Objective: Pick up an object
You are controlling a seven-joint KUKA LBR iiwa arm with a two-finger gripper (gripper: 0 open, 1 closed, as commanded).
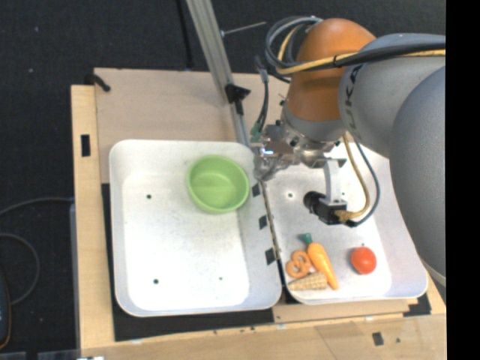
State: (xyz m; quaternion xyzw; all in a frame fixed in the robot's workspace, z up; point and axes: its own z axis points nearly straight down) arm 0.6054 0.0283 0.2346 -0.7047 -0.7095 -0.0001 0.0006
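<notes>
the left bin (135, 201) holds one green bowl (217, 184): round, pale lime, upright, smooth, with a plain inside and a thick rim. it sits in the far right part of that bin, close to the wall shared with the right bin (397, 276).

in the right bin's near corner lies a cluster of small toys. an orange carrot (321, 262) with a green top lies slantwise; touching its left side is an orange pretzel (299, 263), and just below them a tan ridged wedge like a waffle cone (310, 281). a red tomato (363, 260) sits apart to their right.

the gripper (266, 160) hangs over the shared wall between the bins, just right of the bowl's rim; how its fingers stand cannot be told from this angle.

faint grey lettering runs down the arm (390, 103) near the orange band (330, 70), too foreshortened to read. no other writing or brand can be made out.
</notes>
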